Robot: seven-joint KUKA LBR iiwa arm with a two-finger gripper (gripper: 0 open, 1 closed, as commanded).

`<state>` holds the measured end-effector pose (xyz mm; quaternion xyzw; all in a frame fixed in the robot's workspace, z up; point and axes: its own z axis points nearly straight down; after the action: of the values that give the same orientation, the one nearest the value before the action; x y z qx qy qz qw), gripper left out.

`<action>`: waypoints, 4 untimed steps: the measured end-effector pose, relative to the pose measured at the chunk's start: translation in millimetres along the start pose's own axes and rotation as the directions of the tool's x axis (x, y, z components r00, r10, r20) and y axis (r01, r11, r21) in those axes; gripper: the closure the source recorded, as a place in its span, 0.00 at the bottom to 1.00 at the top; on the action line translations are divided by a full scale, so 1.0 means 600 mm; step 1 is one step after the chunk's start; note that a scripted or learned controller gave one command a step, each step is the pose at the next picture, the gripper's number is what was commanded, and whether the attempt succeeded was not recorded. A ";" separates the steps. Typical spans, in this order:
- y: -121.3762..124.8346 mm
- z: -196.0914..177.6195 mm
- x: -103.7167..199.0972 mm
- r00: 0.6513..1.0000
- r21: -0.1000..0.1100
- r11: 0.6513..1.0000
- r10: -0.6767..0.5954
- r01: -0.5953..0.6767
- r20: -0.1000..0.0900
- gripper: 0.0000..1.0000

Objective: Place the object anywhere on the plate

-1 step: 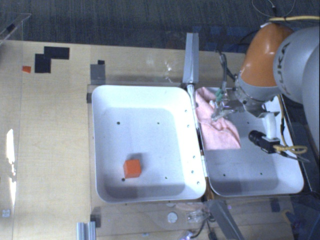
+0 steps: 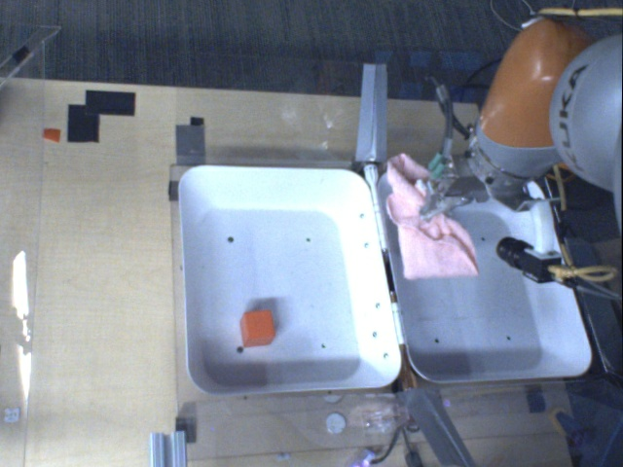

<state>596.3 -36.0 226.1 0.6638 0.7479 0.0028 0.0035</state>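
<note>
- Nearest the camera, the left bin's [image 2: 292,382] front wall; an orange block [image 2: 258,328] lies just inside it.
- Right bin [image 2: 506,358] holds a pink cloth [image 2: 428,232] at its back left corner.
- Gripper [image 2: 436,191] sits on the cloth's upper part; cloth bunches between the fingers, so they seem closed on it.
- No plate is discernible, so the target is uncertain.
- Advice: lift straight up until the hanging cloth clears the bin wall, then carry it slowly, releasing low.

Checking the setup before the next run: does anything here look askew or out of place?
The pink cloth lies crumpled in the right bin, its upper left corner draped over the rim toward the left bin. The gripper is at the cloth. The orange block sits squarely in the left bin.
</note>
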 end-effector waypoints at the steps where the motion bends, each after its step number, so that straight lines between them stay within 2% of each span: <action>1: 0.005 0.004 0.070 0.919 0.003 0.919 -0.395 0.395 -0.002 1.00; 2: 0.017 -0.008 0.152 0.691 -0.002 0.691 -0.722 0.722 -0.002 1.00; 3: 0.015 0.007 0.228 0.354 -0.004 0.354 -0.935 0.935 0.000 1.00; 4: -0.001 0.001 0.282 0.118 -0.005 0.118 -0.993 0.993 0.000 1.00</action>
<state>575.6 132.1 225.2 -0.0002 1.0000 0.0021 0.0047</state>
